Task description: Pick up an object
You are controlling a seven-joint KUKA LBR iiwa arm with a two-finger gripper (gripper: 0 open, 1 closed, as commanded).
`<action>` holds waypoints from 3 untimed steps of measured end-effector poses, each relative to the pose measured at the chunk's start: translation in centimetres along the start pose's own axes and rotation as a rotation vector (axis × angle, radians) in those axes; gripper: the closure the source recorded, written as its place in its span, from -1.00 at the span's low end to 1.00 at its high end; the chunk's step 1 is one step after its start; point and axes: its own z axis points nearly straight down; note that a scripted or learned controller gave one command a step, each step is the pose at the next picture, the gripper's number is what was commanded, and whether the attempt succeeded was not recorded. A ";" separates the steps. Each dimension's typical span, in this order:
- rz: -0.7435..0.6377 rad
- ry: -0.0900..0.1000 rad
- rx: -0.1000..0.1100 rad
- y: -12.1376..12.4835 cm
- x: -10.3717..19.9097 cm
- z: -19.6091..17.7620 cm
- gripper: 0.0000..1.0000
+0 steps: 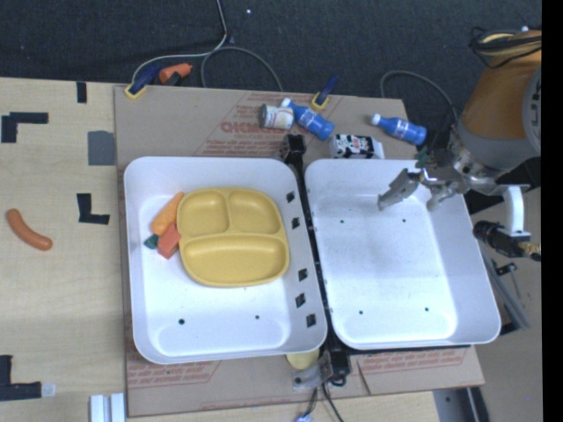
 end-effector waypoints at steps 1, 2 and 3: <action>0.002 0.001 0.006 -4.6 0.3 13.8 -1.00; 0.001 -0.012 -0.022 2.1 -6.7 -2.9 -1.00; 0.002 0.003 0.012 -0.6 -6.5 9.4 -1.00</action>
